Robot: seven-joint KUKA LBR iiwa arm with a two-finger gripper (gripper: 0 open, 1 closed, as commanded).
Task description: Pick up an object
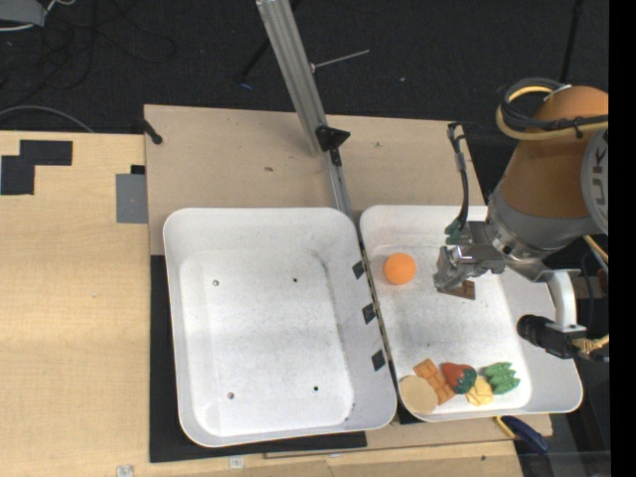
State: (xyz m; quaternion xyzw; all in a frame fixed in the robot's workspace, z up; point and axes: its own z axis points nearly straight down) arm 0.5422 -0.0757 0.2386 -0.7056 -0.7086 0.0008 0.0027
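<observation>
- The end effector (457, 274) hangs low over the right bin (542, 391), in the bin's upper middle, at the tip of the grey arm (542, 182) with its orange band that comes in from 3 o'clock.
- The nearest candidate is the orange ball (399, 268). It lies at about 9 o'clock from the end effector, near it but not touching, with bare white bin floor between the two.
- The ball is round, so it has no long axis to line up with; any approach angle should serve equally, in my judgement.
- The ball sits close to the bin wall at its own 9 o'clock, next to the divide from the left bin (199, 266). That wall may crowd a finger on that side.
- A cluster of small toy foods (462, 381) lies at roughly 6 o'clock from the end effector, well apart from it, against the bin's lower rim. The pieces touch one another, which would make a clean single pick harder.
- Whether the end effector is spread or pressed together I cannot tell; a dark patch under it is too small to read, and nothing is clearly pinched.
- The coming move probably calls for a short sideways shift toward 9 o'clock, then a descent.
</observation>
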